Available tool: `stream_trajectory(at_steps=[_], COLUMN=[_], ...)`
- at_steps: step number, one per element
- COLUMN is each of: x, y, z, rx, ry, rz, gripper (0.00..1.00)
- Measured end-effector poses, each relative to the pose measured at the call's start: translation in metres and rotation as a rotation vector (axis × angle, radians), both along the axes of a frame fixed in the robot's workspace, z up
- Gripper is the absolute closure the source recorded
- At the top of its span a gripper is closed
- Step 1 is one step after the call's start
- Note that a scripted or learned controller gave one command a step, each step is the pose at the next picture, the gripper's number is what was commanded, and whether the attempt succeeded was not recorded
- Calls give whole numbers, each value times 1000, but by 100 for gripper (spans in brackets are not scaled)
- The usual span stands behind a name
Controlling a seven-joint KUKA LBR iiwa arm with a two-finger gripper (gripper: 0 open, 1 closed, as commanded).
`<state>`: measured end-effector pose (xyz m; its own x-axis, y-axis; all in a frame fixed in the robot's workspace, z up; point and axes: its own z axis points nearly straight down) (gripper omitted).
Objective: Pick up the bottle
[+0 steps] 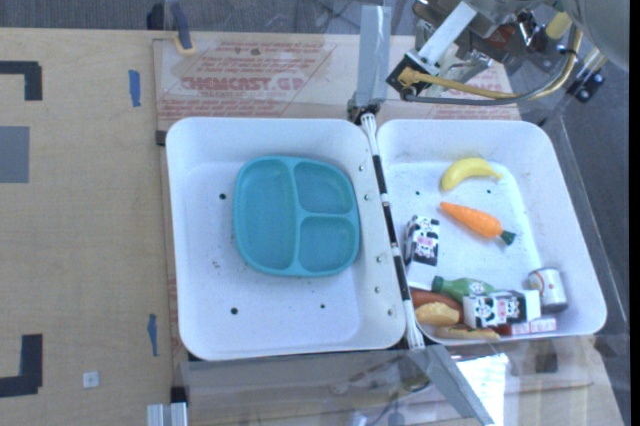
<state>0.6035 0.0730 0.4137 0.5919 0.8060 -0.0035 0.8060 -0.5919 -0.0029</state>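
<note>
The green bottle lies on its side near the front edge of the right bin. Its dark cap points left, and its far end is hidden behind a black-and-white carton. My gripper hangs high over the bin's back edge, under the orange band. It is far from the bottle, with nothing seen in it.
The right bin also holds a banana, a carrot, a small cow-print carton, a silver can and a bread-like item beside the bottle. A teal divided plate sits in the left bin.
</note>
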Motion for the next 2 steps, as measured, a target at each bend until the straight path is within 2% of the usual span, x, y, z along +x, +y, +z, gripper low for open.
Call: stream_trajectory(at_steps=[1,2], x=[29,37], y=[57,105], z=[-84,-115], rx=[-1,-1], ry=[4,3], rz=[-75,-141], gripper=[100,100])
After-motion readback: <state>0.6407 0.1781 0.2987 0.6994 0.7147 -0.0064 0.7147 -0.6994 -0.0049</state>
